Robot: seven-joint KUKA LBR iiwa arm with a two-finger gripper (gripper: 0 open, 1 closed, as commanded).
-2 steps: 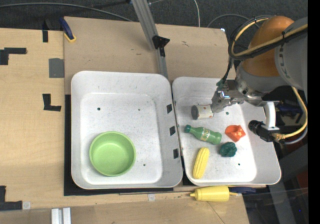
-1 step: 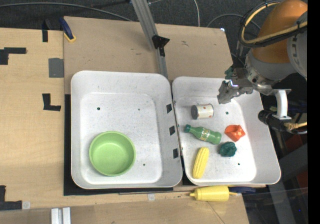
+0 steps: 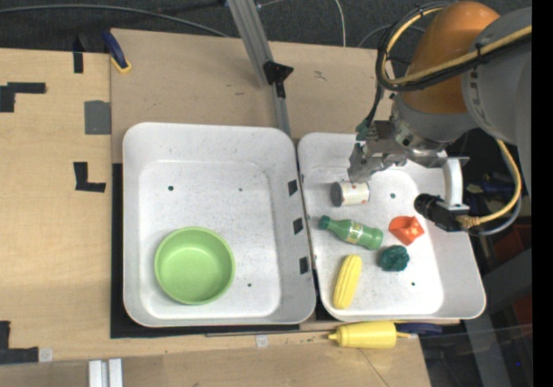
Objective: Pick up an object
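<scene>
In the right bin (image 3: 458, 290) lie a small white cylinder (image 3: 351, 193), a green bottle (image 3: 352, 231), a yellow corn cob (image 3: 347, 281), an orange-red block (image 3: 404, 228) and a dark green lump (image 3: 394, 258). My gripper (image 3: 363, 168) hangs over the bin's upper part, its tips just above the white cylinder. Nothing shows between the tips.
The left bin (image 3: 147, 148) holds a light green bowl (image 3: 194, 265) at its front left. A yellow object (image 3: 367, 335) lies on the bench just past the right bin's front rim. A grey pole (image 3: 251, 22) slants down to the bins' shared edge.
</scene>
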